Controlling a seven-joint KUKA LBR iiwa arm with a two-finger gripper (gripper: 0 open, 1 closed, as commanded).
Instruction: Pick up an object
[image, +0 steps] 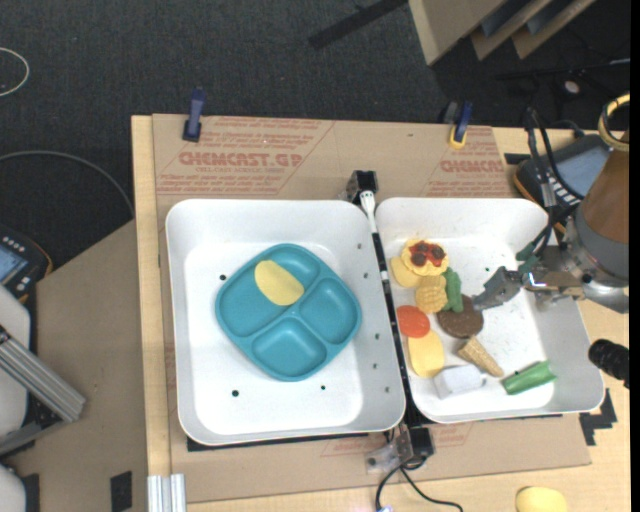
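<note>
Camera view.

Status: pick not yet made. The hand sits low over the right bin, reaching in from the right. Whether it is open or closed cannot be told, and nothing is seen gripped. Grasp and lift remain.

Right bin, contents by place from the hand:
- brown round piece, just beside the hand, below-left; judged the likeliest target.
- green stick, just left of the hand.
- waffle piece and pizza slice, farther left.
- red-orange round and yellow block, lower left.
- cone, white block and green pepper-like piece, below the hand.

Left bin, well apart to the hand's left:
- blue divided plate, with a yellow piece in its upper compartment.

Both bins rest on the bench.
</note>
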